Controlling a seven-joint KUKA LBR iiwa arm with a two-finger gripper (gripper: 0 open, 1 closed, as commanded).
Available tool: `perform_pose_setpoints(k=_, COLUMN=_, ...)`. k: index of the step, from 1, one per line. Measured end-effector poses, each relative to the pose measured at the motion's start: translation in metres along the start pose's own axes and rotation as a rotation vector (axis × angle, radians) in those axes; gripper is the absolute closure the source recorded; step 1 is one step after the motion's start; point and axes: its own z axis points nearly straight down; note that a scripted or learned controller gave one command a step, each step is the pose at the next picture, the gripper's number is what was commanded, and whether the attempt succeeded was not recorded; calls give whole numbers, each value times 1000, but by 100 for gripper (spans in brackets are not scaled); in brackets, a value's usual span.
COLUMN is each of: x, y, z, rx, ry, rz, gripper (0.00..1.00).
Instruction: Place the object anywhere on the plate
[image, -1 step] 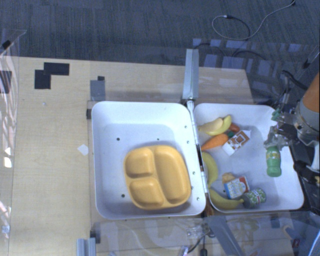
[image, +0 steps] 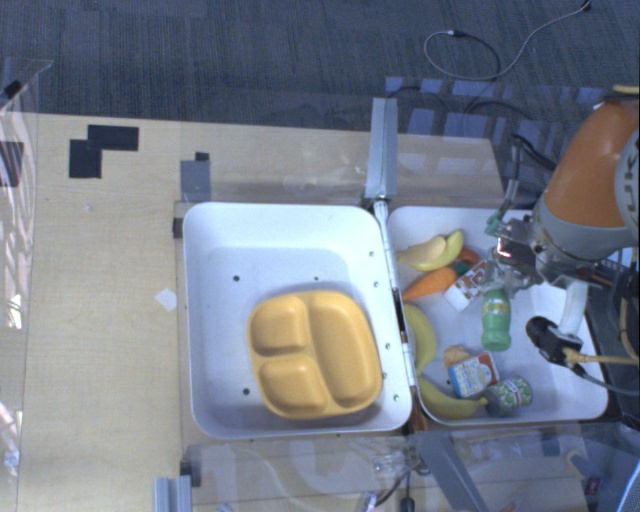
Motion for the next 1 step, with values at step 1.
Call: perform_pose_setpoints(k=1, x=54, y=-27, z=38, rx=-1, ry=0, rz=-225, gripper=100)
